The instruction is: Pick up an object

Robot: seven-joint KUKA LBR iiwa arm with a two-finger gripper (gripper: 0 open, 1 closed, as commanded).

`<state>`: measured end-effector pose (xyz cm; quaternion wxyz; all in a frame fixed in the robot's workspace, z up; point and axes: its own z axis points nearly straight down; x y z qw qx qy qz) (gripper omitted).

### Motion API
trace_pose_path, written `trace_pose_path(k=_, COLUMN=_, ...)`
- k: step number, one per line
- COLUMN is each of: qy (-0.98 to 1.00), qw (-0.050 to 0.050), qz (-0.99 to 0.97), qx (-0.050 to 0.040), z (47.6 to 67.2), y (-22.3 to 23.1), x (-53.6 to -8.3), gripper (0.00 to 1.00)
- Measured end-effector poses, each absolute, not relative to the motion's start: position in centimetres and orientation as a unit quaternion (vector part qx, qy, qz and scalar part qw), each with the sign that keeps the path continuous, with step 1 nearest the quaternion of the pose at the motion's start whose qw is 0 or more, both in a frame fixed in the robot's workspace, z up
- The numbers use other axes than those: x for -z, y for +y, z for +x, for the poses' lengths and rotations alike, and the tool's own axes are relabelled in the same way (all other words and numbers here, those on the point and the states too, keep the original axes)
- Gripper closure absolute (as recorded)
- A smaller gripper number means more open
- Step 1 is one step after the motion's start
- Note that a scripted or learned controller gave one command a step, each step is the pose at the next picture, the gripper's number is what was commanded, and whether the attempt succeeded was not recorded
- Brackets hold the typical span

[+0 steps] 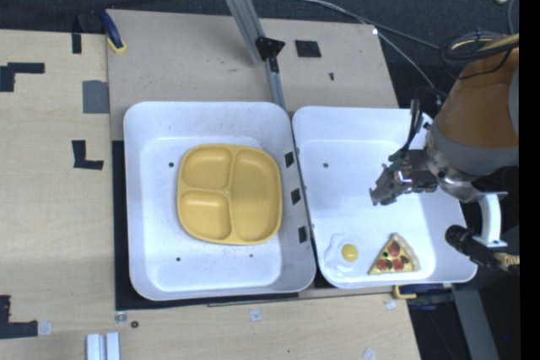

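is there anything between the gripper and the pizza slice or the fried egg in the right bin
Nothing visible. The gripper hangs over bare white floor of the right bin; the pizza slice and fried egg lie at the bin's near edge with open floor between.

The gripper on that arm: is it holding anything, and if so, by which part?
Nothing is held. The gripper hangs over bare floor of the right bin, apart from the fried egg and pizza slice lying nearer the front.
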<state>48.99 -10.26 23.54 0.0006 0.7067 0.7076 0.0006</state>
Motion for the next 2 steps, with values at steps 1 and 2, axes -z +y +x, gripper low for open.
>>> trace_pose_path(k=1, qy=0.71, qw=-0.001, qz=0.704, qx=0.0001, z=49.8, y=-4.0, x=-23.0, gripper=1.0)
trace_pose_path(k=2, qy=0.709, qw=-0.001, qz=0.705, qx=0.0003, z=51.2, y=0.2, x=-23.1, gripper=1.0)
